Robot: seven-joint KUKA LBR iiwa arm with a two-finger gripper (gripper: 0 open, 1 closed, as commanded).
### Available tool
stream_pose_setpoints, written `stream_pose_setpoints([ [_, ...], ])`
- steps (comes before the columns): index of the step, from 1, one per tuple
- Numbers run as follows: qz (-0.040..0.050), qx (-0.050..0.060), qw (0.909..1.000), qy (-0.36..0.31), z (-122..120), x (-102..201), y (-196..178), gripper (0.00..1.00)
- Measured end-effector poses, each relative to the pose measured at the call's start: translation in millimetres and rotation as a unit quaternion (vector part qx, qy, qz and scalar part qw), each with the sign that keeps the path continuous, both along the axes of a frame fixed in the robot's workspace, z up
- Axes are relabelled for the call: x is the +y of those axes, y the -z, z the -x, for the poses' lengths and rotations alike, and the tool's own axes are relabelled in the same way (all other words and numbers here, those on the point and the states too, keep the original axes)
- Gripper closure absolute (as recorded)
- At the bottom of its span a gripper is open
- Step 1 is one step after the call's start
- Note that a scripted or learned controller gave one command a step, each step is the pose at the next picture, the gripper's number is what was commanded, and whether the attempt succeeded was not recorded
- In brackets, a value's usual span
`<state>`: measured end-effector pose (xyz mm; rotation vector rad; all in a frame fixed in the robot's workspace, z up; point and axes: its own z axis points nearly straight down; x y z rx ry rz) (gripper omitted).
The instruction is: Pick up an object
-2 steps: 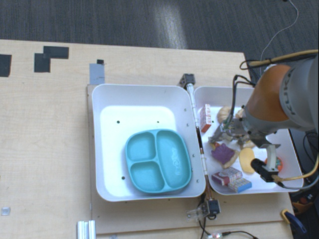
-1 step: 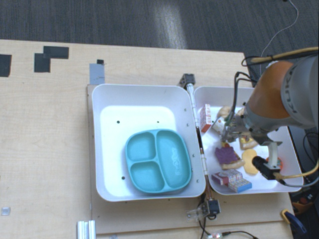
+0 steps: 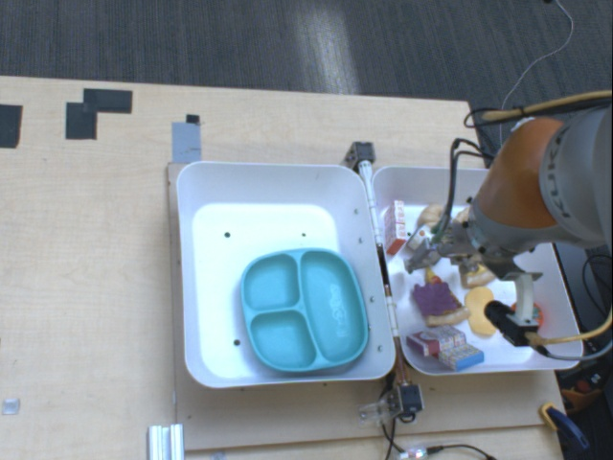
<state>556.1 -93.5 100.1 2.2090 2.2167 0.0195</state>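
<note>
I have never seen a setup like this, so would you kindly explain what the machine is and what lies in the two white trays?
This is one overhead camera looking down at a slant on a bench. The grey arm with an orange band is a robot reaching in from the right; its gripper hangs over the right bin. That bin holds small items, among them a purple piece, a yellow piece and a small box. The left bin holds a blue divided plate. I cannot tell whether anything is gripped.

A robotics lab: wooden bench (image 3: pixel 86 257), white bins (image 3: pixel 187 257), loose cables (image 3: pixel 536 46).
</note>
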Motion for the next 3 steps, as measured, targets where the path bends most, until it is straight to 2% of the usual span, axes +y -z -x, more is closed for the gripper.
stream_pose_setpoints([
  [1, 0.0009, 0.004, 1.0, 0.001, 64, -9, 13, 0.0],
  [2, 0.001, 0.002, 1.0, 0.001, 62, -8, 2, 1.0],
  [3, -0.0005, 0.007, 1.0, -0.001, 68, 59, -85, 1.0],
])
